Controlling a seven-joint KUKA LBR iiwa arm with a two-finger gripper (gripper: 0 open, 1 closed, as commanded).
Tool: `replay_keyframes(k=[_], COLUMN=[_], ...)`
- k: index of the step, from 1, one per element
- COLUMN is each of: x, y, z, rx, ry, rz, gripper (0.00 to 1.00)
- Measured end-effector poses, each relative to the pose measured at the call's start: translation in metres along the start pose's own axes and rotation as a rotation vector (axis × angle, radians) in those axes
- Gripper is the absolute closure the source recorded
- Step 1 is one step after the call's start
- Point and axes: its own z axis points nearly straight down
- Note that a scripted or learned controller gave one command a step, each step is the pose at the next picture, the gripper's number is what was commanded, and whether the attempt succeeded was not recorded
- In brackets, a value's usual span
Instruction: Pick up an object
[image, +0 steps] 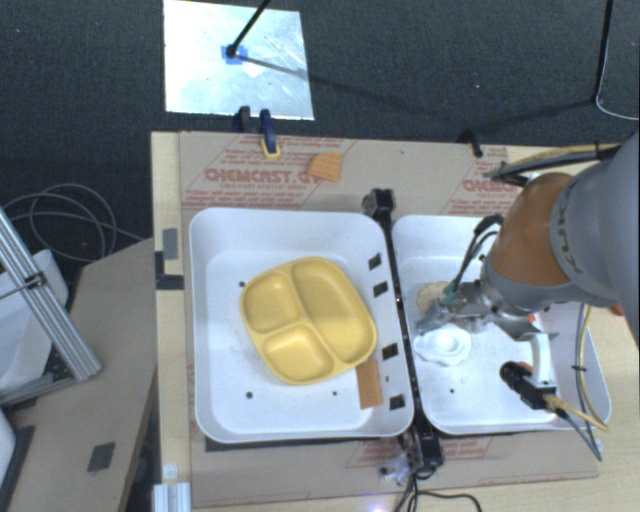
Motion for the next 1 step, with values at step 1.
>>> replay_keyframes(k=[1], x=[0.0000], y=[0.0000], z=[0.0000], rx=[0.000], ry=[0.000], rz=[0.000], gripper=[0.00])
